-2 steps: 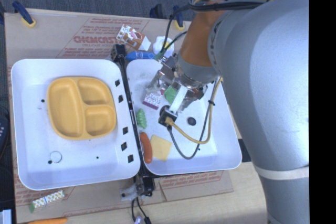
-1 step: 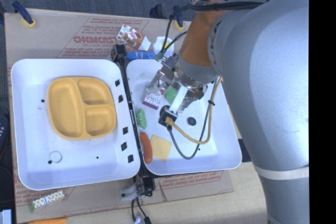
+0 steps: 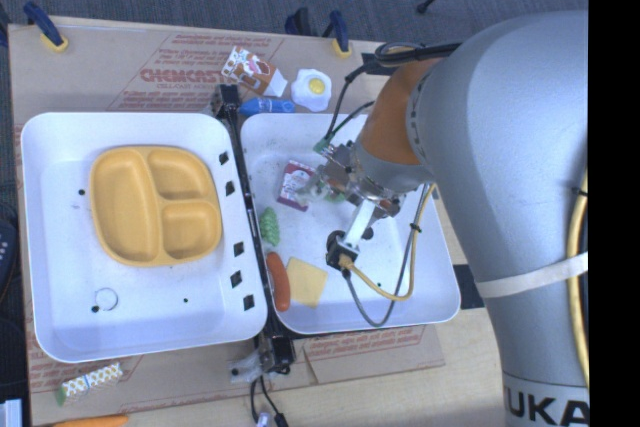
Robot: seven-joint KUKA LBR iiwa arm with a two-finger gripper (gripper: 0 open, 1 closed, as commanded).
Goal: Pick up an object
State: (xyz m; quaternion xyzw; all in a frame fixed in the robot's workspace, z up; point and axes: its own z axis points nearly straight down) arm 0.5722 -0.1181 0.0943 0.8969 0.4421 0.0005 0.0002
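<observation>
Lying just beside the gripper (image 3: 326, 175) — a red-and-white packet (image 3: 295, 186); right bin (image 3: 425, 300).

The desk (image 3: 468, 355) is carrying a brown cardboard sheet (image 3: 150, 65) with red print, and two shallow white bins are sitting side by side on it, the left bin (image 3: 50, 315) touching the right bin (image 3: 425, 290). Blue clamps (image 3: 45, 25) are gripping the far edge. Beyond the right bin, a small brown-and-white carton (image 3: 246, 70), a blue item (image 3: 268, 105) and a toy fried egg (image 3: 312, 87) are lying close together. Near the left corner, a small patterned packet (image 3: 92, 380) is resting.
</observation>
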